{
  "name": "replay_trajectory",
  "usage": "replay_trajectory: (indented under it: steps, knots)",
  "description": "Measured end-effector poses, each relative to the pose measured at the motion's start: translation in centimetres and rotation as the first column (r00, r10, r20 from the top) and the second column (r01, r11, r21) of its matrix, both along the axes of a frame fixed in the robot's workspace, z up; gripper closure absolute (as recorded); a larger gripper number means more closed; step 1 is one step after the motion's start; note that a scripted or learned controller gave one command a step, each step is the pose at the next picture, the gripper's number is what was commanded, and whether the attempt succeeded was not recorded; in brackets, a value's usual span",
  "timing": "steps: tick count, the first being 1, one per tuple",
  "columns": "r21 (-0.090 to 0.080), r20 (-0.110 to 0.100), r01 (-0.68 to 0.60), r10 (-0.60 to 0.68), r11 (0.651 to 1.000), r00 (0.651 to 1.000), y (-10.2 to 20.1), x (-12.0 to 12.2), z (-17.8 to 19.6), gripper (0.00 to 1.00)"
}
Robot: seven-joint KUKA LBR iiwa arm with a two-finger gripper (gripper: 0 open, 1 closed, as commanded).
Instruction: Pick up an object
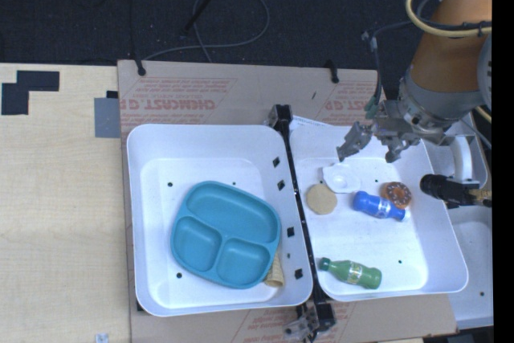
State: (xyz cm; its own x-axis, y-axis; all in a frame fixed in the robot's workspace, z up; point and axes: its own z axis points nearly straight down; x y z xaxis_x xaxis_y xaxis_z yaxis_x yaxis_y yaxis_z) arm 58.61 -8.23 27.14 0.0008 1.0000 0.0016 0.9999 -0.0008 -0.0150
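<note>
My gripper (373, 145) hangs open over the back of the right bin (438, 269), its two fingers spread apart with nothing between them. Below it in that bin lie a small white cup (340, 178), a tan round cookie (322, 200), a blue bottle (378, 206) lying on its side, and a brown doughnut-like piece (396, 193) touching the bottle's right end. A green bottle (351, 272) lies on its side near the bin's front edge.
The left bin (152, 173) holds a blue divided plate (226, 234) and a waffle cone (275, 274) tucked at the plate's front right. A black divider (293, 205) runs between the bins. Cardboard lies under both.
</note>
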Motion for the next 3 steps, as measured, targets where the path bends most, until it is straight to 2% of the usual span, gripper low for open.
replay_trajectory:
  steps: [1,2,3]
  knots:
    - [-0.001,0.011,-0.002,0.002,1.0,1.0,0.0,0.2,0.6,0.0]
    - [0.0,0.006,-0.001,0.001,1.0,1.0,0.7,0.8,-4.8,0.0]
    - [-0.001,0.006,-0.001,0.001,1.0,1.0,0.2,0.8,-9.4,0.0]
